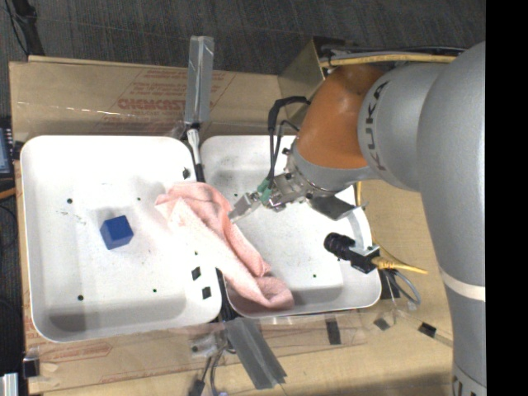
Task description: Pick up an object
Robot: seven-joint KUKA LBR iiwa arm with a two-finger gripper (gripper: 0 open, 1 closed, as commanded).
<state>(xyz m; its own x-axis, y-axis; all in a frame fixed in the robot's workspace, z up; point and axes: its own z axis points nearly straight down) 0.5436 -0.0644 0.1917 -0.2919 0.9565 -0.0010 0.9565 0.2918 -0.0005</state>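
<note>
Arm [396, 106] over right bin [247, 151]

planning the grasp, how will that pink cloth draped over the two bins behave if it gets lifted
The pink cloth probably goes floppy: it already sags in folds across the divider between the left bin and the right bin. It will likely hang and trail rather than lift whole. It looks light, and a pinch by the gripper should hold soft fabric.

Dark carpet floor [247, 11], cardboard-covered bench [82, 89]

Cube [117, 231] in left bin [49, 221]; cloth [227, 242] across both bins' shared rims.
</note>
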